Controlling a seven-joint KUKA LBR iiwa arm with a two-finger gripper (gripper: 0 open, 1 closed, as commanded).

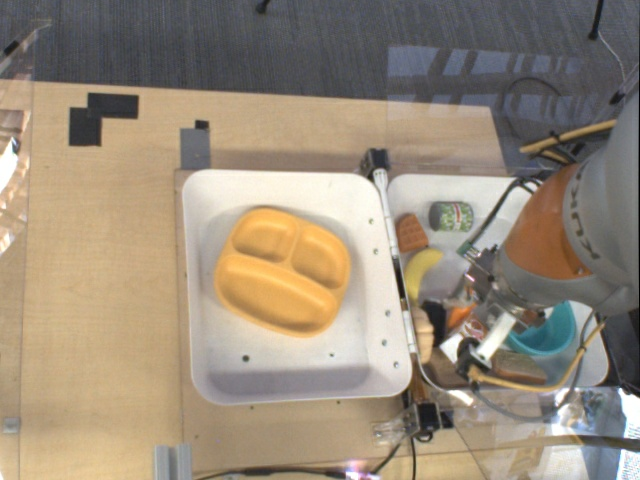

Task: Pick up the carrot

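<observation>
The carrot (457, 317) shows as a small orange piece in the right bin (497, 187), just below the banana (421, 268). The arm hides most of it. My gripper (474, 308) is low in the right bin, right beside and partly over the carrot. Whether the carrot is in its grip is hidden by the wrist above.
A yellow divided plate (283, 269) lies in the left bin (205, 367). The right bin also holds a green can (451, 216), a brown block (411, 233), a teal bowl (548, 335) and a brown item (518, 370) near the front. The arm covers the bin's right side.
</observation>
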